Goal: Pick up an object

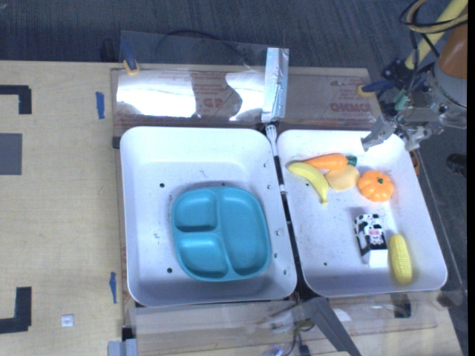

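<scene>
- Nearest the viewer, at the lower edge of the wooden desk, two shallow white bins sit side by side; the left bin carries a blue divided plate lying flat at its centre.
- In the right bin, toward five o'clock, a yellow ear of corn lies lengthwise, just beside a small black-and-white cow toy that sits on its inner side.
- Farther back in the same bin, a small orange pumpkin rests near the three o'clock wall, apart from the corn.
- Around eleven to twelve o'clock of that bin a cluster forms: a banana curving down toward the bin's middle, a pale rounded fruit touching it, and a carrot lying across behind both.
- At the bin's far corner, about one o'clock, the claw hangs above the rim on the grey arm; it carries nothing, and whether it is spread or closed cannot be told from this angle.
- Behind the bins, clear sheeting glints under the lights.
- The pick appears to be at the approach stage, nothing lifted yet. The next move seems to call for choosing one item, the pumpkin being the nearest loner, centring over it, and descending with the tips straddling it.
</scene>
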Motion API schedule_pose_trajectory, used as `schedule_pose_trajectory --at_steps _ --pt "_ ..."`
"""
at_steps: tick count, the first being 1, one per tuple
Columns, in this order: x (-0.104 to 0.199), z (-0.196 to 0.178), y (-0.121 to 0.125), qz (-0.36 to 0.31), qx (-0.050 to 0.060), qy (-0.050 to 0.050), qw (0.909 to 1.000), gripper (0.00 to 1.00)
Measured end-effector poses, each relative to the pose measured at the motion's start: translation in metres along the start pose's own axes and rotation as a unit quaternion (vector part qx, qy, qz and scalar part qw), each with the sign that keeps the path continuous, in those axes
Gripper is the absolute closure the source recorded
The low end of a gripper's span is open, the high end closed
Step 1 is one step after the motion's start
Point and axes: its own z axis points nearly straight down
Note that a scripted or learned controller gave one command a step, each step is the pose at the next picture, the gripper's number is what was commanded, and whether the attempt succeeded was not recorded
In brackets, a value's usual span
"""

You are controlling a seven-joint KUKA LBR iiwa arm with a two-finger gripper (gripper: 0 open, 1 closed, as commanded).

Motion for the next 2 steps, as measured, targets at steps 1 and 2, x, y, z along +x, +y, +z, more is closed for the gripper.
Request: schedule_pose_trajectory --at_steps 1,2 --pt "-0.053 0.140 -0.031 0.137 0.004 0.001 0.9905 0.00" --pt "-0.035 0.180 -0.111 0.195 -0.002 0.000 0.9809 0.00"
